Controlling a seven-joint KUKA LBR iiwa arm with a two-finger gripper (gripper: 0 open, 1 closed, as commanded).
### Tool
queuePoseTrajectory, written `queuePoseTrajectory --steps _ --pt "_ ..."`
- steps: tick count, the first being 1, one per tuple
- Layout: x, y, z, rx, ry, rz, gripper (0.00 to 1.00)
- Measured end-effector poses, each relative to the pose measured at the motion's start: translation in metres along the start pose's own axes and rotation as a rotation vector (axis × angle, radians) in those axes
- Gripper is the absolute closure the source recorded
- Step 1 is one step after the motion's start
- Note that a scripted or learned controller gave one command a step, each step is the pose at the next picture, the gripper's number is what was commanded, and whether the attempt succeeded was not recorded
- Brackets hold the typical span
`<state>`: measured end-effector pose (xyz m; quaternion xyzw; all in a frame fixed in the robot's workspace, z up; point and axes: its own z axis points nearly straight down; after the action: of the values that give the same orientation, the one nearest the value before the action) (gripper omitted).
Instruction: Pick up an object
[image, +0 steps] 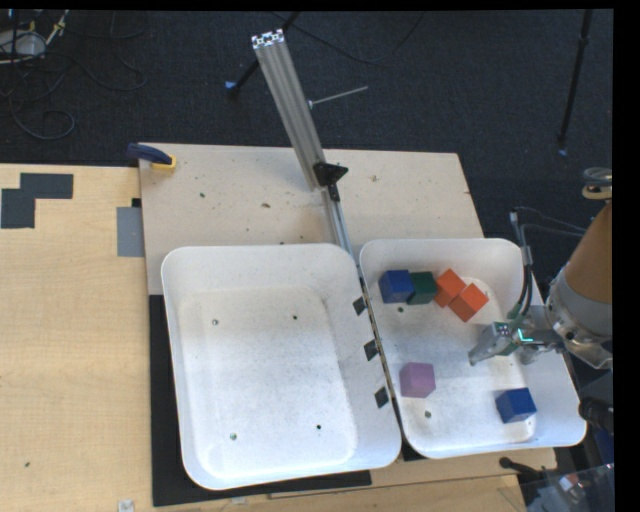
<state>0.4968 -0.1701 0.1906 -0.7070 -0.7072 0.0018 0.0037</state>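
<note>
The right bin (440, 250) holds several blocks. A blue block (396, 285), a dark green block (422, 288) and two orange blocks (460, 294) cluster at its back. A purple block (417, 379) lies near the front left and another blue block (516, 404) near the front right. My gripper (490, 346) hangs over the right part of this bin, between the orange blocks and the front blue block, with nothing visibly held in it.
The left bin (180, 270) sits beside the right one, with black clips (368, 348) along the shared edge. A slanted aluminium bar (295, 110) rises behind the bins. A blue and yellow clamp (152, 155) lies at the board's back left corner.
</note>
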Motion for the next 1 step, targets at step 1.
queuePoseTrajectory --steps 1 --pt "-0.0005 0.0009 -0.0019 -0.005 -0.001 0.003 0.0"
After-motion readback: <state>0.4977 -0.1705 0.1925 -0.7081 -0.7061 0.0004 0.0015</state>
